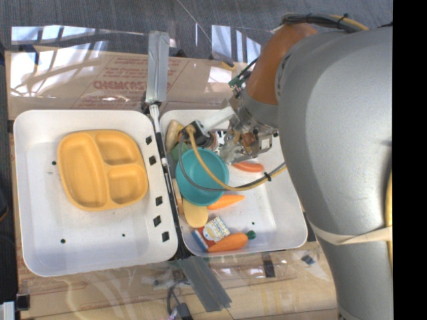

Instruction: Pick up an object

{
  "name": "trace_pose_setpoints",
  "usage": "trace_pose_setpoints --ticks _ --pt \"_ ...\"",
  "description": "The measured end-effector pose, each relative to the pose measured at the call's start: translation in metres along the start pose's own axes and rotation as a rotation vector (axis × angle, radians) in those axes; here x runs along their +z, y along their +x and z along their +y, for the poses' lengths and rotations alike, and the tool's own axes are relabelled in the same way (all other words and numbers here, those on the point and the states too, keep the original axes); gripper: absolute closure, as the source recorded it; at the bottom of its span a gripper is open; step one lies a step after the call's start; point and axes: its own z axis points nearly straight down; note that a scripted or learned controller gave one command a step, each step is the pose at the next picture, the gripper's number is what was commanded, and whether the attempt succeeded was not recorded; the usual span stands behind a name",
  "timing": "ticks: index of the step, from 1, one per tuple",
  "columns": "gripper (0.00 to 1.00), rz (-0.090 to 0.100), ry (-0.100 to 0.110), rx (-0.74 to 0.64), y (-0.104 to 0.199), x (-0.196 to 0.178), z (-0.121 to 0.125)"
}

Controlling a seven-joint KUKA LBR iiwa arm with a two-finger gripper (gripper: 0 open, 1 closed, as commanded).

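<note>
I have the tool (pixel 239 145) low in the right bin (pixel 288 227), in the far part of it, and from this slanted look-down I cannot tell how it is set or whether anything is caught in it, because the wrist hardware and the big grey arm (pixel 340 145) crowd over it. Right beside the tool, on its near side, lies a small orange-red piece (pixel 249 167), probably the easiest candidate to lift. Just beyond that, toward the left bin, sits the teal bowl (pixel 200 173), with a yellow cable (pixel 208 169) looping across its mouth; my worry is that any sideways move drags that cable against the bowl rim and tips or shoves it. Nearer the front edge I see a carrot-like piece (pixel 225 202) against the bowl, a pale yellow disc (pixel 195 214) under it, then a small printed packet (pixel 216 229) and a second carrot (pixel 229 242) by the front wall. These lie packed close, so a descent slightly off could pinch two things or land on a rim and slip. Far from the tool, the left bin (pixel 40 245) holds a yellow divided tray (pixel 102 168), well out of harm. The desk (pixel 100 82) behind shows glare.
</note>
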Motion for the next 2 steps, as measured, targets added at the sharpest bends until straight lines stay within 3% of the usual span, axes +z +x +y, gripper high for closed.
trace_pose_setpoints --ticks 1,2 --pt "1.00 0.017 0.008 0.003 -0.022 0.004 -0.107" --pt "1.00 -0.016 0.008 -0.031 -0.079 0.004 -0.098"
